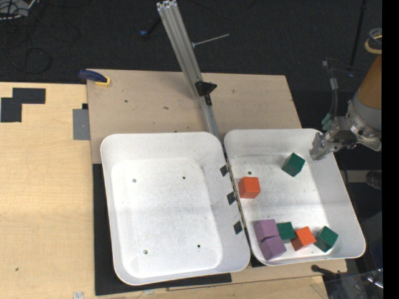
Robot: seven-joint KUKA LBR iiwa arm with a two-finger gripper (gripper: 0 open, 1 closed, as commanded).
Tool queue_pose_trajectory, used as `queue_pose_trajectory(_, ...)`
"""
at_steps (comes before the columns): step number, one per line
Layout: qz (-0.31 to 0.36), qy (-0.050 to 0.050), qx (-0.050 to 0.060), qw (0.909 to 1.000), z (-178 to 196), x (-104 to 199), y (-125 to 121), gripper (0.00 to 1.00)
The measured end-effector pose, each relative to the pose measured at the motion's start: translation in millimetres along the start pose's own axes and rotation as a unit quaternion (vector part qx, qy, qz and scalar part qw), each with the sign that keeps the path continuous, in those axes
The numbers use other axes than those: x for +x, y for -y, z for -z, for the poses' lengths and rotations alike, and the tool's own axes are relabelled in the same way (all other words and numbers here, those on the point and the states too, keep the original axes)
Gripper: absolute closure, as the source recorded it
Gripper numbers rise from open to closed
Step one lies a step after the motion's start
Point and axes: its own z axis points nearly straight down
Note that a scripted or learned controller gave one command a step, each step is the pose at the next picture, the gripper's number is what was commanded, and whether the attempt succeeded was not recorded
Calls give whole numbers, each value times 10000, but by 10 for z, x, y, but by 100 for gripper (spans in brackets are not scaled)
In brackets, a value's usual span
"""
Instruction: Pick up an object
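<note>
We start with the bench, a pale brown board bearing two shallow white bins set edge to edge. The left bin is the bigger patch of white; the right bin holds all the loose pieces. An aluminium rail slants down from the top of the view to the seam between the bins.

The grey arm comes in from the right edge, and its gripper sits over the right bin's upper right rim. We cannot tell how far its fingers stand apart, and we see nothing held in them.

Nearest to it, just to its lower left and apart from it, lies a green block, turned so that one corner points toward the bin's near edge; it is close to cubic, so we make out no long axis. An orange block lies near the bin's left wall, its sides roughly square to that wall. Along the near wall sit a purple block, a small green block touching it, an orange block and another green block.

We read no writing or labels on any piece
</note>
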Motion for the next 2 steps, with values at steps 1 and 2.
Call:
queue_pose_trajectory(1, 6, -1, 8, 10000, 399, -11, -9, 100)
queue_pose_trajectory(2, 15, -17, 37, 10000, 383, 418, -76, 100)
